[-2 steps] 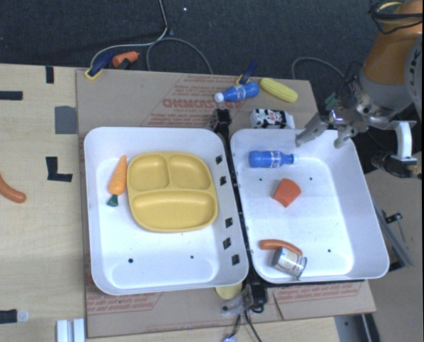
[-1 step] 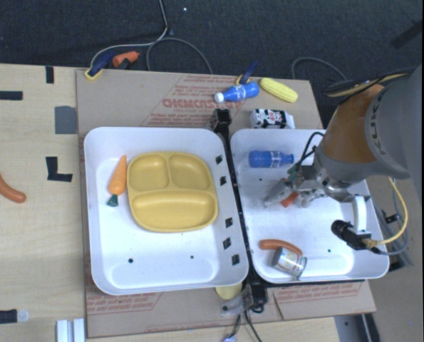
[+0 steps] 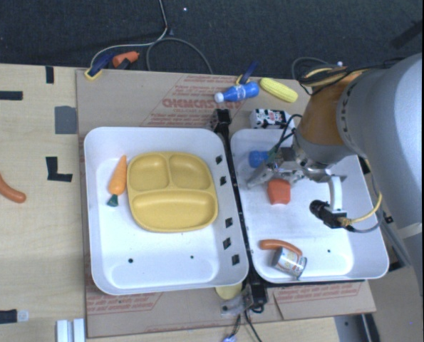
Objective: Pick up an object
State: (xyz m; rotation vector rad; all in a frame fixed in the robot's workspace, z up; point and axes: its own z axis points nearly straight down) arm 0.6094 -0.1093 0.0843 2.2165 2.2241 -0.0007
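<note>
The grey arm with its orange band comes in from the right of the frame and hangs low over the right-hand shallow white bin [image 3: 354, 262]. Its end effector [image 3: 279, 171] sits in the upper middle of that bin, just above a small orange-red block [image 3: 279, 192], which lies on the bin floor right under the metal fingers. A blue object [image 3: 259, 158] lies just to the upper left of the end effector, half tucked behind it. Whether the fingers are spread or pressed together I cannot tell from here; the wrist and cabling crowd the spot, and I see nothing clearly pinched.

Toward the bottom of the same bin lie a slim orange sausage-shaped toy [image 3: 277, 245] and, touching it, a small silver tin can [image 3: 290, 263]. The left bin [image 3: 101, 248] holds a yellow divided plastic plate [image 3: 172, 191] with a toy carrot [image 3: 117, 177] beside it at the left.

To my eye the step in hand is the descent onto the block, with the grasp not yet proven. The next move calls for the fingers to straddle the block squarely and close, then lift straight up, keeping off the blue object nearby.
</note>
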